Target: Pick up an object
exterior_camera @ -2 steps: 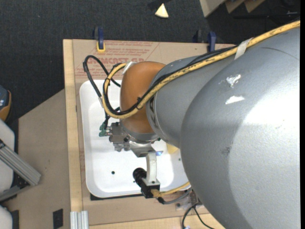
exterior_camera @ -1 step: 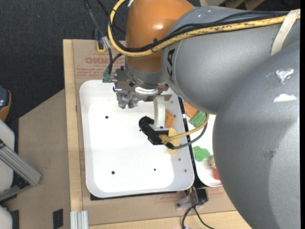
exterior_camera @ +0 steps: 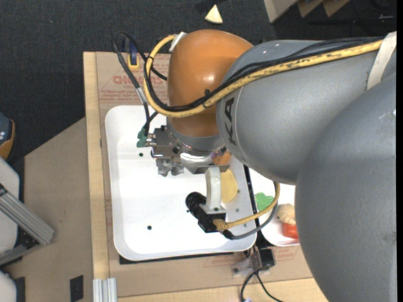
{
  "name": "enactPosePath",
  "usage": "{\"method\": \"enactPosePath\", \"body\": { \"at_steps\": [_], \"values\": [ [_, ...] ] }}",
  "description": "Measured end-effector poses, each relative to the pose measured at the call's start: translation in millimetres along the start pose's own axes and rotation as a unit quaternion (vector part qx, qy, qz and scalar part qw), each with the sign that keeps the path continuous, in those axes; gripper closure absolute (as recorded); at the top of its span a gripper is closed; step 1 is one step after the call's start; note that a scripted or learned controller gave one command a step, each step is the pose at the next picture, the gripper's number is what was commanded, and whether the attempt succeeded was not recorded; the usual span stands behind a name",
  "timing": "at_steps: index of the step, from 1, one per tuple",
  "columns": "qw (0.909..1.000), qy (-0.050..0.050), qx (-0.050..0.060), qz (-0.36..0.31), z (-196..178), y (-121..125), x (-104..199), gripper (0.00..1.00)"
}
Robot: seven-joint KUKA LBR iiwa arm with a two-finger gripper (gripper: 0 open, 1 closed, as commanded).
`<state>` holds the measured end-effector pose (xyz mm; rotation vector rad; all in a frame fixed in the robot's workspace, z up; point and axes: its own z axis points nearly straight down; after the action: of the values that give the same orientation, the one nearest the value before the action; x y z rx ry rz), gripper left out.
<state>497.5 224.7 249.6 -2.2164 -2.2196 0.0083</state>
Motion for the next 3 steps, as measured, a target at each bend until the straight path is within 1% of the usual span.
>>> {"method": "enactPosePath", "body": {
  "at_steps": [1, 2, 3],
  "values": [
    [1.0, 0.0, -0.005, 0.001, 12, 47, -1, 1.0],
    [1.0, 0.0, -0.004, 0.0, 11, 45, 0, 0.0],
    [1.0, -0.002, 0.004, 0.001, 119, 3, -1, 0.0]
  ]
}}
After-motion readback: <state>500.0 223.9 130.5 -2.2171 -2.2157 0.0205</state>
